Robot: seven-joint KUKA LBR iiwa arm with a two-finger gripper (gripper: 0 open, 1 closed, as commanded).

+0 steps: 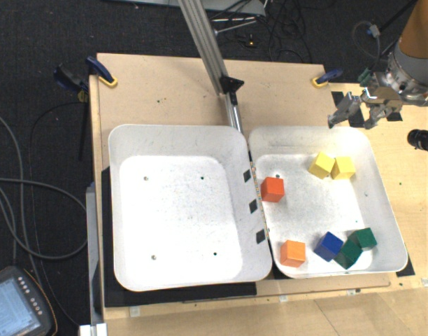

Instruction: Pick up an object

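Observation:
The right bin (pixel 382 208) holds several small blocks. Two yellow blocks (pixel 332 166) lie side by side near its back. A red-orange block (pixel 273 189) rests by the left wall, an orange block (pixel 292 253) sits at the front, and a blue block (pixel 329 246) lies beside two green blocks (pixel 358 246) in the front right corner. My gripper (pixel 355 114) hovers above the bin's back right corner, beyond the yellow blocks, its fingers spread apart with nothing between them.
The left bin (pixel 123 187) lies beside the right one. A slanted metal pole (pixel 207 47) crosses from the top down to the gap between the bins. Clamps sit at the bench's back corners. Cables and a tablet (pixel 15 303) lie at the left.

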